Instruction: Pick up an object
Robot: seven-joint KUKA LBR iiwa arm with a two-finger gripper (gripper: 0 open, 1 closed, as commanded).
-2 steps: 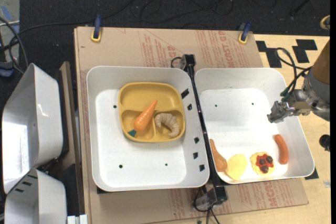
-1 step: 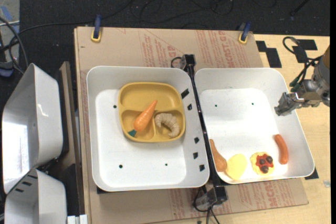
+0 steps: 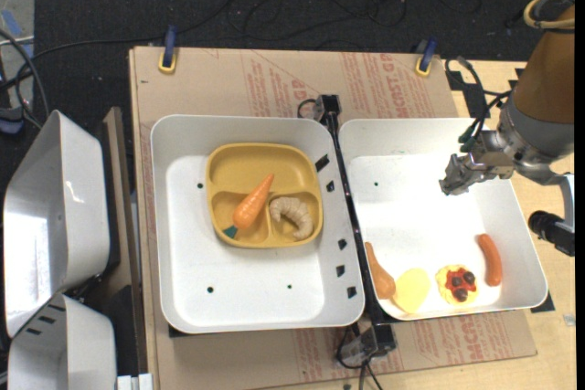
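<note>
Bench [image 3: 274, 87]: carries two bins.
Gripper [image 3: 455, 180]: over right bin [image 3: 430, 142]; we cannot tell its state.
Sausage [image 3: 492, 258]: near wall, reachable.

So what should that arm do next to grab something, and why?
Probably swing the end effector toward the near edge of the right bin and lower it over the sausage. It now hangs above bare floor in that bin's upper part, holding nothing. The toys lie along the near edge, and the sausage lies apart from the others, so it looks the easiest to pick.
</note>
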